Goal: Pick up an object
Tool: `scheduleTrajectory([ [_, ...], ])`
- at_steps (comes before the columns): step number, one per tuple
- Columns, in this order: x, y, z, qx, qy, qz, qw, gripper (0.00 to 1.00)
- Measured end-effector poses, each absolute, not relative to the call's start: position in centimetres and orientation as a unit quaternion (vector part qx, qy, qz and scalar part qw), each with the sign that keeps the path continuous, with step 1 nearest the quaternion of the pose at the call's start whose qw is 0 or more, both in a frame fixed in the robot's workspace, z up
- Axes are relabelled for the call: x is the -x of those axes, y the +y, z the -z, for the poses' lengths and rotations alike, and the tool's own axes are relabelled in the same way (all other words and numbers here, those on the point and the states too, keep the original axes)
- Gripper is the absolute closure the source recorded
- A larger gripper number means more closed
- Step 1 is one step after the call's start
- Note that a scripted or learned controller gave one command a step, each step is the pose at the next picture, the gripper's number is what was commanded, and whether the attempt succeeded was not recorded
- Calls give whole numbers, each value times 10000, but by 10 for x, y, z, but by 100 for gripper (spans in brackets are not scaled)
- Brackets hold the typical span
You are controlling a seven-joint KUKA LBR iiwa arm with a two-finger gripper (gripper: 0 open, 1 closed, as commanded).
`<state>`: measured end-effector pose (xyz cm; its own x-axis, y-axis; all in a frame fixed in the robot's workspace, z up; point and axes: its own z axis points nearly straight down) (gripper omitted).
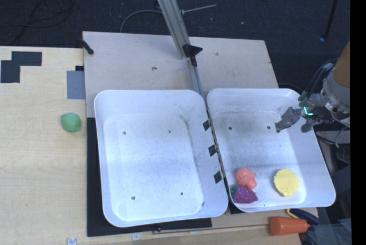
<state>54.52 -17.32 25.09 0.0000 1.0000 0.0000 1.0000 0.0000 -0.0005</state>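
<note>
Three toys (pixel 246 177) crowd right bin (pixel 251 102) front edge; gripper (pixel 293 119) over right rim, finger state unclear.

Two white bins (pixel 154 102) sit on the pale wood table (pixel 34 169). Inside the right one lie a yellow piece (pixel 286 181), a coral-pink piece (pixel 246 176) and a purple piece (pixel 245 195). A green ball (pixel 71 122) rests on the table.

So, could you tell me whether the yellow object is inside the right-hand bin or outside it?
Inside. The yellow object lies on the floor of the right bin, near its front right corner, within the white rim.
</note>
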Motion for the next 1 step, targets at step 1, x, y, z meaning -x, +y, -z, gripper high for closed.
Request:
scheduleTrajectory([
  [1, -545, -173, -251, 7071, -7071, -2, 2, 0],
])
